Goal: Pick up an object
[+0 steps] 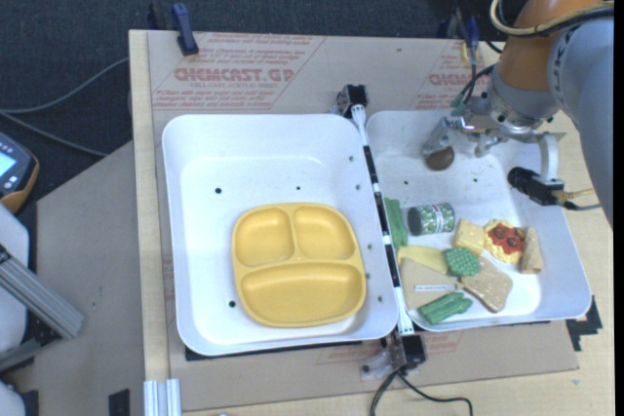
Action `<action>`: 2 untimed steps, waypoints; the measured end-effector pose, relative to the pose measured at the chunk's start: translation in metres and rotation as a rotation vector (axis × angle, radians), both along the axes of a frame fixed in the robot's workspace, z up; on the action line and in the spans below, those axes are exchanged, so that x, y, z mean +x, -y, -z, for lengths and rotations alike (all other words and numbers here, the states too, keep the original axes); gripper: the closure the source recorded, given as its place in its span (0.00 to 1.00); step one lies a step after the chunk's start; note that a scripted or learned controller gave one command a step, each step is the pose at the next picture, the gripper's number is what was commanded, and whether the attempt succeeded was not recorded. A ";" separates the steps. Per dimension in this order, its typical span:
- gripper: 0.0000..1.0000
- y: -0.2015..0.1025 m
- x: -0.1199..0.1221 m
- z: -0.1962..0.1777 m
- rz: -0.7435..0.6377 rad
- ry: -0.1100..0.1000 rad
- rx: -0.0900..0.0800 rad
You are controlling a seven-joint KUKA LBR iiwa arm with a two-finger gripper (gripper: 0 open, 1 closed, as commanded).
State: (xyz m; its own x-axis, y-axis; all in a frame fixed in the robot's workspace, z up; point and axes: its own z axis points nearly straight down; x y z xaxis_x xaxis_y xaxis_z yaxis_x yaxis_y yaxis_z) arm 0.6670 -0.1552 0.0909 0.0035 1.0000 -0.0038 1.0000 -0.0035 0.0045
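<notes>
Right bin (pixel 575 292) holds a cluster of toy food. Gripper (pixel 441 151) sits at the bin's far end, over bare floor; the pile lies toward the near rim, well apart from it. Whether the gripper is open or closed cannot be told from this slant; nothing visibly held.

Candidates, working outward from the gripper:
- Small can with green label (pixel 431 218), lying on its side, nearest of the lot. Judged rigid, light, smooth; likely to roll if nudged. Best taken across its round body.
- Pizza slice (pixel 505 240), flat against the floor; little to pinch, edges only.
- Bread slice (pixel 488 287) and green pea pod (pixel 445 308), farthest, near the front rim. Look like light hard plastic; the pod's narrow body suits a pinch across its width.
- Pieces touch and overlap, so a grab may shift the neighbours.

Arm: enters from the right, orange band (pixel 542 32) above the wrist, wrist bent down into the bin's far end.

Left bin (pixel 185 209), beyond the divider from the gripper, holds a yellow divided plate (pixel 295 263).
</notes>
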 end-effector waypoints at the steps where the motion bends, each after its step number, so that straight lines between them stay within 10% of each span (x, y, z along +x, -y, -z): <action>1: 1.00 -0.004 0.002 -0.012 -0.005 0.005 0.001; 2: 1.00 -0.054 0.004 0.000 -0.007 0.008 0.000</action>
